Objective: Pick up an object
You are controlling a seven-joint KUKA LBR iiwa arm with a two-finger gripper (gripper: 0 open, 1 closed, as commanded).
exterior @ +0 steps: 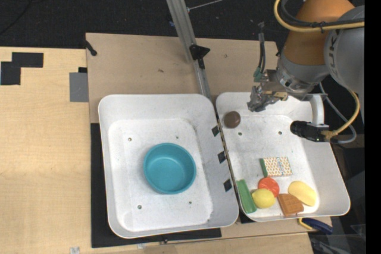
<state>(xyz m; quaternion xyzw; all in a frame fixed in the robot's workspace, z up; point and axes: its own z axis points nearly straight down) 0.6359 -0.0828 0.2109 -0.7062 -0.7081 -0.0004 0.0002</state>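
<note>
End effector [260, 100] hovered at right white bin's [333, 184] 12 o'clock rim; you couldn't tell its opening. Small round brown object [231, 120] lay near, at its 8 o'clock. Risk: descent lands off-centre, nudges piece against wall.

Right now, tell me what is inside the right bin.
The right bin holds a brown round piece, a patterned square, a green stick, and clustered red, yellow and brown toy foods; whatever lies beneath the cluster is hidden.
</note>
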